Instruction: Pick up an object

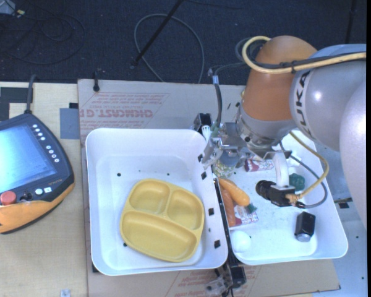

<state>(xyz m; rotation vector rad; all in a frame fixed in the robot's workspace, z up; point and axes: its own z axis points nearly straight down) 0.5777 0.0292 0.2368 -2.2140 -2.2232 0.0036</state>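
Here the carrot (234, 192) lies just below the claw (221, 156).

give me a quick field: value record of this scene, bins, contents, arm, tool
left bin: holds a yellow divided tray
right bin: carrot, white ball, black box, teal piece, other small items
arm: reaches in from the right, over the right bin
tool: low over the right bin's far left corner, beside the divider
grasp: cannot tell
outside bins: control pendant on the left

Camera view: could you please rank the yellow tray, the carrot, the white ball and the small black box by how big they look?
1. Yellow tray
2. Carrot
3. Small black box, slightly bigger than the next
4. White ball
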